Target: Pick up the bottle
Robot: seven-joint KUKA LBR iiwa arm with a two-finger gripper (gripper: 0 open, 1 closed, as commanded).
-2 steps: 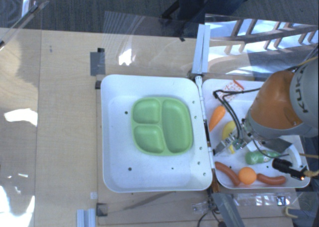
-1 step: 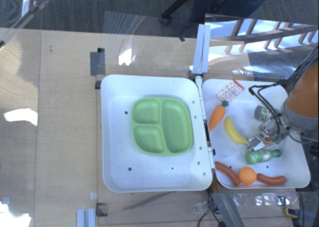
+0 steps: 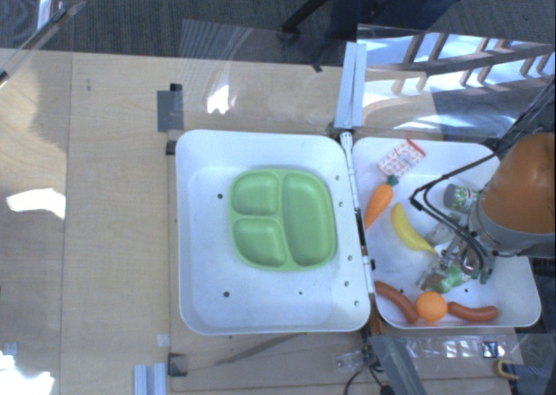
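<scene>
1. Green and moulded into three compartments, a plastic divided plate [image 3: 283, 218] lies in the middle of the left bin [image 3: 200, 298].
2. The right bin [image 3: 521, 311] holds the clutter: a carrot [image 3: 378, 203] near its left wall, a banana [image 3: 408, 229] just beside it, and a red-and-white packet [image 3: 400, 159] toward the far end.
3. Along the near edge lie a sausage [image 3: 395, 300], an orange [image 3: 431, 306] touching it, and a second sausage [image 3: 473, 312].
4. The arm's orange band [image 3: 526, 185] fills the right side, with the gripper [image 3: 453, 265] low over the right bin.
5. The bottle [image 3: 445, 279], greenish, lies right under the gripper, just above the orange; it is partly hidden.
6. Whether the claw is spread or closed, or grips anything, cannot be told through the cables and blur.
</scene>
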